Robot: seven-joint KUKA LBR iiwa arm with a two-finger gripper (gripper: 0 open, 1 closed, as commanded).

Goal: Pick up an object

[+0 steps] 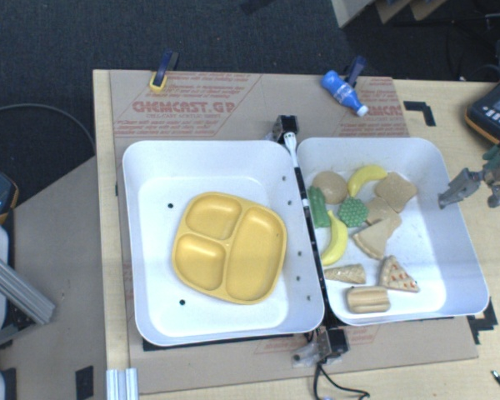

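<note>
The right white bin (462, 261) holds several toy foods: a small yellow banana (367, 176), a tan round piece (329, 184), a tan bread chunk (396, 190), green broccoli (352, 212), a green pod (318, 207), a long banana (337, 238), a bread slice (373, 238), a pizza slice (397, 276), a cone-shaped pastry (346, 273) and a tan roll (367, 299). My gripper (468, 192) hangs at the bin's right rim, beside the bread chunk and apart from every piece. Nothing is in it.
The left white bin (146, 223) carries a yellow divided plate (229, 247). On the bench behind the bins lie a blue bottle (344, 92) and a yellow clip (160, 73). A black clamp (286, 128) sits where the bins meet.
</note>
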